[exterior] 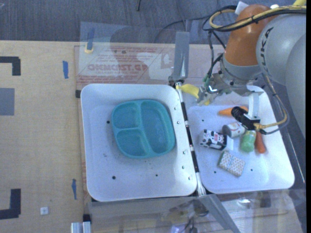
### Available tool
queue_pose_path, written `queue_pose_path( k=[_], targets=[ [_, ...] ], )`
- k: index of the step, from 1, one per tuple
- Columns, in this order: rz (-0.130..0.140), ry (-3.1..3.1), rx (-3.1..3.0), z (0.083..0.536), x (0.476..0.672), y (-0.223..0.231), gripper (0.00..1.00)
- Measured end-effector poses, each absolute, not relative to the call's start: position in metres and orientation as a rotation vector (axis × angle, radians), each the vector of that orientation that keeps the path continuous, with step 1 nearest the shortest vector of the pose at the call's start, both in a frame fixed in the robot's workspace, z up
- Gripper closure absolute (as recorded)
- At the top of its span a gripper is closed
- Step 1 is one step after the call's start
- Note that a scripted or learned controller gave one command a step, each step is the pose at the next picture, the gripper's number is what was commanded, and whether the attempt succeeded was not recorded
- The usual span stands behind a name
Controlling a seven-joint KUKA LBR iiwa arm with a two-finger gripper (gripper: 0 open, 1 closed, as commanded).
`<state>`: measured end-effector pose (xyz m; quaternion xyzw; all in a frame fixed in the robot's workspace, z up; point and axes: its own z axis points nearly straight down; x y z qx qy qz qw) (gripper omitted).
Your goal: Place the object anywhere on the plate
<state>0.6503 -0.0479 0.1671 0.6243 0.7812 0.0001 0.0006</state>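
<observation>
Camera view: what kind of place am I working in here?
Probably a robotics lab bench set up for pick-and-place trials: two white bins side by side, a teal divided plate in the left one, small toy items such as a cow figure in the right.

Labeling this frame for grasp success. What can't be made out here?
- Claw, camera view: the arm's wrist covers most of it and it's blurred, so its state can't be read.
- Yellow object at the claw: too blurred to tell whether it's gripped or what it is.
- Item pile in the right bin: pieces overlap, several too small to identify.
- Arm: cut off by the right and top edges.
</observation>
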Motion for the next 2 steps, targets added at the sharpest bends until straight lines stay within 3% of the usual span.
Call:
queue_pose_path(
  k=[1,2],
  targets=[
    [0.001,2.437,1.983,0.1847,0.5779,0.0608,1.0],
    [0.001,2.435,1.985,0.1847,0.578,0.0601,0.0]
  ],
)
